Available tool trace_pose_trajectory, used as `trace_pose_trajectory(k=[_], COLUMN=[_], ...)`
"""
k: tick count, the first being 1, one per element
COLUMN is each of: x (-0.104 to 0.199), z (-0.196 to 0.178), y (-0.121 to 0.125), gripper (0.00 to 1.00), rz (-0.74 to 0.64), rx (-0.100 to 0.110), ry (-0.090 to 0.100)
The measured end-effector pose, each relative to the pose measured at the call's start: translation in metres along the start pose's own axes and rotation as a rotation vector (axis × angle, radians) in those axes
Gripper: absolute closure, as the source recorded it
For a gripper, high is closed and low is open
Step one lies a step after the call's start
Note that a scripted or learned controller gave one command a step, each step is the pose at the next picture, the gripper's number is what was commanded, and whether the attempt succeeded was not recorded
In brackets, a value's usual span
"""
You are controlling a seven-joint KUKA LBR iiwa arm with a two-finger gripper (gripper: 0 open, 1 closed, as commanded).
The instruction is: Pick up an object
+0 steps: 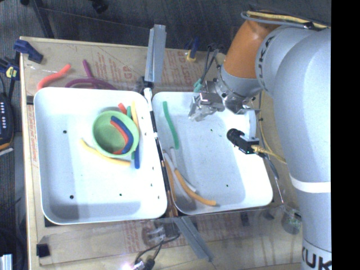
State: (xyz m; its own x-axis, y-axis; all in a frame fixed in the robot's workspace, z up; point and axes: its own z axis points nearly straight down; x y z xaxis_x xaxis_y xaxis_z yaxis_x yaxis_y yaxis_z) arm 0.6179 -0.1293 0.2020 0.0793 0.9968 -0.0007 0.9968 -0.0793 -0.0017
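While the hand (201, 110) hovers over the right bin (256, 193), its grip impossible to judge, the green stick (170, 125) lies just left of it; lowering squarely astride that stick seems wisest.

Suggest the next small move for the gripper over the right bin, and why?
Probably shift the gripper toward the green strip and descend. It hovers near the far edge of the right bin with nothing visibly held, and that strip lies closest, just to its left; the orange strip lies farther, at the near edge.
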Motion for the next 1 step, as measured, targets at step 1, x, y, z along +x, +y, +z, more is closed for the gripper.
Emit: trace_pose_trajectory(k=[1], x=[0.0004], z=[0.0003], y=[0.0], gripper=[0.0], rz=[0.0], rx=[0.0], ry=[0.001])
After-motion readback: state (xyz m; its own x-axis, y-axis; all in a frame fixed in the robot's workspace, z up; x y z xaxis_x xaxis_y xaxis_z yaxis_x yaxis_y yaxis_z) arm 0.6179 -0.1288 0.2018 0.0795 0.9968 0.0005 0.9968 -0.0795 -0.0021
